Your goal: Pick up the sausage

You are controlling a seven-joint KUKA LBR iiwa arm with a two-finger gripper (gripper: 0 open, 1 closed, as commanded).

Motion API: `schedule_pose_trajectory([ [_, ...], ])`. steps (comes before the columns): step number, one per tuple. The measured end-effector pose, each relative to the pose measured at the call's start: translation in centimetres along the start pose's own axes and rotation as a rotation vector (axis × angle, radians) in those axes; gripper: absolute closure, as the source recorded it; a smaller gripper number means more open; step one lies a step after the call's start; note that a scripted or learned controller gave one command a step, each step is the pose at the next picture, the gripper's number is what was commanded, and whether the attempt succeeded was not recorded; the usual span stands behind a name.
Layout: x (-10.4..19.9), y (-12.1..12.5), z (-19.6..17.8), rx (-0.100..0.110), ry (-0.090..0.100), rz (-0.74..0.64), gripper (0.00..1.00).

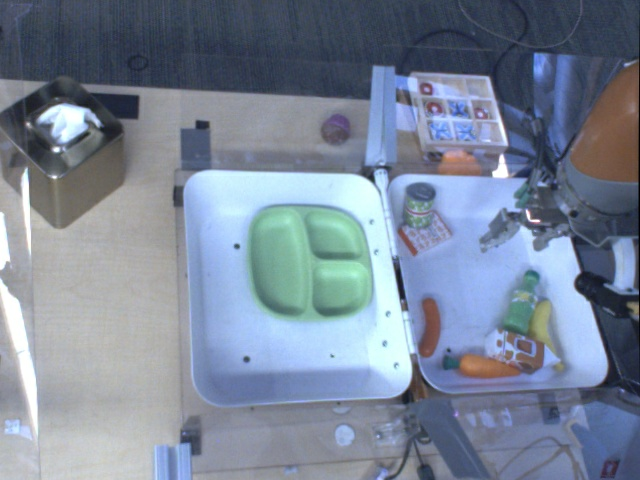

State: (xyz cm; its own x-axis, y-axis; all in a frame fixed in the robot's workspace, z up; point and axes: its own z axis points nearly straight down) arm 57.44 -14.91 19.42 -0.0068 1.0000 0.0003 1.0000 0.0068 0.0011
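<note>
Carrot [481,367] is lying along the near edge of the right bin [590,368], with a small printed carton [520,348] touching its right end. Just behind the carton, a green bottle [521,303] is leaning beside a yellow banana [541,323]. To the left, the sausage [429,327] is lying lengthwise close against the bin's left wall, well apart from the other items and from the arm. In the left bin [215,368], a green divided tray [310,262] is sitting in the middle. Farther back in the right bin, a small flat packet [425,235] is resting in front of a green-labelled can [420,206] that is standing upright near the far left corner. The gripper [503,226] is hovering over the far right part of that bin, its fingers standing somewhat apart and gripping nothing. Beyond the bins, a purple ball [336,128] is sitting on the bench [130,318], a flat box with red and blue squares [458,113] is lying behind the right bin, and a bronze box holding crumpled white paper [62,158] is standing at the far left.
</note>
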Motion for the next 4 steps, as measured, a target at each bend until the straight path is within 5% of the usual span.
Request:
schedule_pose_trajectory([
  [1,5.2,-1.7,9.8,-0.002,0.000,-0.330,0.00],
  [2,5.4,-7.6,10.3,-0.021,-0.011,-0.676,0.00],
  [3,5.8,-7.9,10.3,-0.023,-0.006,-0.277,0.00],
  [4,-1.4,-5.4,6.6,-0.005,-0.002,-0.026,0.00],
])
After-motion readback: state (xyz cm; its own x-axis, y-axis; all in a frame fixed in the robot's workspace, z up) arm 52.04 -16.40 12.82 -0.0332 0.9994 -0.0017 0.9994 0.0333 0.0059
